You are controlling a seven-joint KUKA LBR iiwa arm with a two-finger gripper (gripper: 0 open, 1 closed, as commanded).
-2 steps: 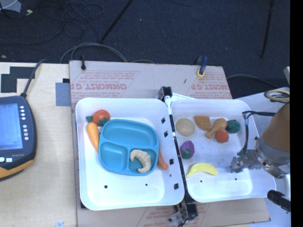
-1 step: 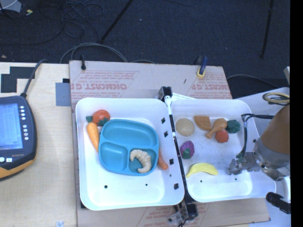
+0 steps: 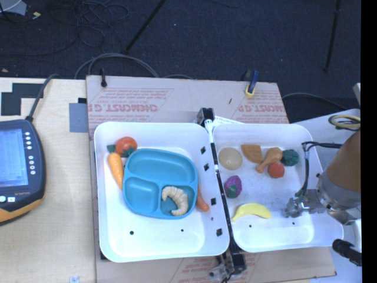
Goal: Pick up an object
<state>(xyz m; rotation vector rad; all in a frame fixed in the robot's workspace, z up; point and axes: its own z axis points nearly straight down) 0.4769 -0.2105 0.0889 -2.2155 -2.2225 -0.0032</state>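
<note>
Currently the pincer [image 3: 293,208] is sitting low inside the right bin [image 3: 306,236], near its right wall, with the grey arm [image 3: 344,184] reaching in from the right; whether it is open or closed I cannot tell, and nothing is showing between its tips. Nearest to it, a little to its left on the bin floor, the banana [image 3: 252,211] is lying apart from the other pieces — the likeliest thing to pick. Further off, toward the far wall, the tomato [image 3: 275,170], the drumstick [image 3: 268,158] and the green piece [image 3: 289,156] are crowding together, with the purple grapes [image 3: 233,186] and the pale round piece [image 3: 230,158] nearer the divider. To do this well, I judge the pincer should be centring over the banana's middle, closing across its narrow width and lifting straight up — the crowded cluster is inviting a bad grip. Beyond, the left bin [image 3: 153,246] is holding a blue tray [image 3: 147,170] on the table.
</note>
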